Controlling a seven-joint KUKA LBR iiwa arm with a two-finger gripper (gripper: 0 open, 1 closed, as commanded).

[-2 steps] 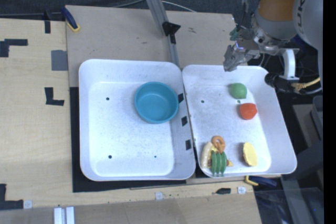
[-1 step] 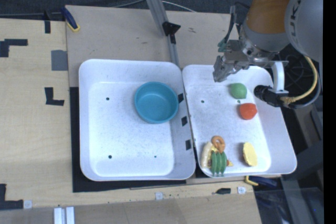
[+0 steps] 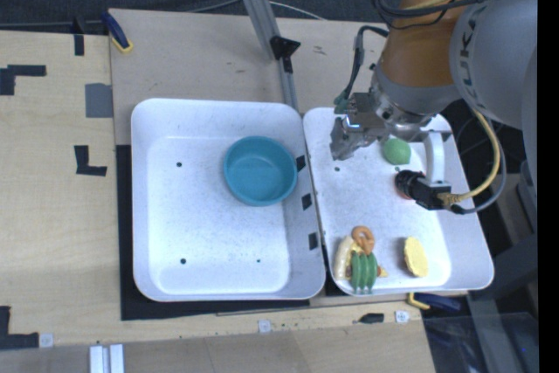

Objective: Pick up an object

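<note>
Fingers (image 3: 342,146), closure impossible to judge, hover over the right bin (image 3: 463,275); green ball (image 3: 396,151) lies at three o'clock.

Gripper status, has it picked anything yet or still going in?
Nothing looks picked yet. The gripper sits over the upper part of the right bin, with nothing visible between its fingers. The green ball, yellow piece and toy corn lie in that bin; the blue bowl sits in the left bin. Grasp and lift remain.
</note>
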